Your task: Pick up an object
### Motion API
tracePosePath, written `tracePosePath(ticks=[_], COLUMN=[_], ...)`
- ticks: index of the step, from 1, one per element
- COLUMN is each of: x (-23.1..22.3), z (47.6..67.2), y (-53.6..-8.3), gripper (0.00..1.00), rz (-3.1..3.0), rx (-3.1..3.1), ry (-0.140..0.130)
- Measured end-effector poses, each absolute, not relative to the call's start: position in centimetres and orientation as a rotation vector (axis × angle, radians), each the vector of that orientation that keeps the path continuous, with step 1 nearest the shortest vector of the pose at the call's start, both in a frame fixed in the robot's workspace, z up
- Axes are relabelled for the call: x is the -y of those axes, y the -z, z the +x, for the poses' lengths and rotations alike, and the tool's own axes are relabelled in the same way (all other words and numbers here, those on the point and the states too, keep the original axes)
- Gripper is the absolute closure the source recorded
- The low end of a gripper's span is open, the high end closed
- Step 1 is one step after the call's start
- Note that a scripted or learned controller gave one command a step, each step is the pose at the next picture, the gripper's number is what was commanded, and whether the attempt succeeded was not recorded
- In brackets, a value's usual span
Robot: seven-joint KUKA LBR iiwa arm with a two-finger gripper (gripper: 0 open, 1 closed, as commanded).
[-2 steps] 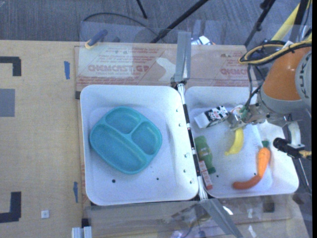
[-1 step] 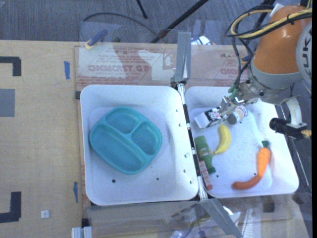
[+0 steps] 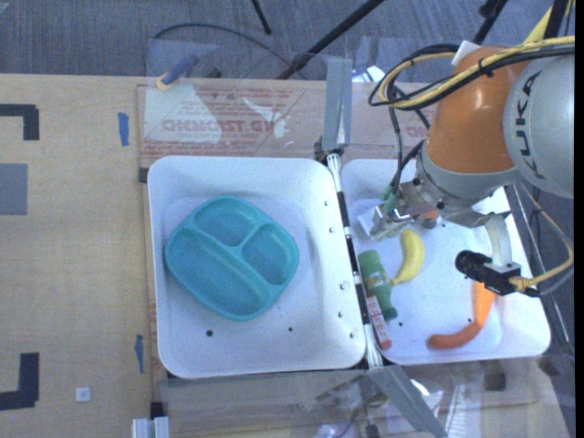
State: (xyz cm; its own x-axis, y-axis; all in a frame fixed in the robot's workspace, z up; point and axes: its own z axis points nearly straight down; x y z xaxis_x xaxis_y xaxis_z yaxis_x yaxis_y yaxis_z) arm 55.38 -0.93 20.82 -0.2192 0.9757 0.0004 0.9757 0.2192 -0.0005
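In the right bin lie a yellow banana, a green bottle along the left wall, and an orange carrot near the front. A thin red-and-white object lies just below the bottle. My gripper hangs low over the bin's back left part, just above the banana's upper end and right of the divider. The orange and grey wrist hides the bin's back right part. Nothing shows clearly in the gripper.
A teal divided plate lies in the left bin. A metal divider runs between the bins. Yellow and black cables loop off the arm over the right bin. Taped plastic sheet lies behind the left bin.
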Motion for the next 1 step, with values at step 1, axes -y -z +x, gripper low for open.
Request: tracePosePath(ticks=[1], x=[-6.64], z=[51.57], y=[-25.17], gripper=[1.0], rz=[-2.096], rx=[2.34], ry=[0.001])
